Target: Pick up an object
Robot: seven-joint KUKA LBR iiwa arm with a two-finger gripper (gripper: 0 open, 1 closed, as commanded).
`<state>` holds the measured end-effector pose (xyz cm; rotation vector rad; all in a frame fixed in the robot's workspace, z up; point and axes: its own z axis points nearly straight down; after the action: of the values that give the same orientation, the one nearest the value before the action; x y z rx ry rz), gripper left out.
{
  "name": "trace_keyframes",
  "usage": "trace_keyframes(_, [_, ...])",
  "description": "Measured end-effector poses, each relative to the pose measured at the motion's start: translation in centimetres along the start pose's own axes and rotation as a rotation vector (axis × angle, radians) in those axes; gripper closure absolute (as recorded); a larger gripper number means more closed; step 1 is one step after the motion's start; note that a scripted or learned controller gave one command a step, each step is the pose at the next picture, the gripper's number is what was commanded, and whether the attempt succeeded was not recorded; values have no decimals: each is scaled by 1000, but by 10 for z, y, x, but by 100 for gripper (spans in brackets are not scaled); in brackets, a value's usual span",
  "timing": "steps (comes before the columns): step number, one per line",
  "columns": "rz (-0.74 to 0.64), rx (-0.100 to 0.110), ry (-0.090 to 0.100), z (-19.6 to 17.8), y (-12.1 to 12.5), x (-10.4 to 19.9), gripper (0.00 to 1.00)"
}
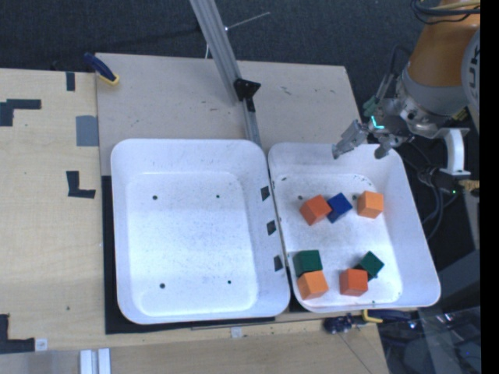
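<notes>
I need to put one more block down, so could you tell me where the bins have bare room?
The left bin is bare wall to wall. In the right bin, the blocks crowd the middle and near end; a bare strip lies beneath the gripper.

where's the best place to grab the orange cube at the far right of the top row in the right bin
Probably the orange cube from straight above, closing the gripper on its near and far faces. Its left side sits close to the blue cube and its right side faces the right bin wall, so those other two faces look freer.
</notes>
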<state>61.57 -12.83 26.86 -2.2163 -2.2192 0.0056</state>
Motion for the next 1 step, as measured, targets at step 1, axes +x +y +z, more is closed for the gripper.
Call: trace_keyframes(1, [-1, -5, -1, -3, 1, 0, 0])
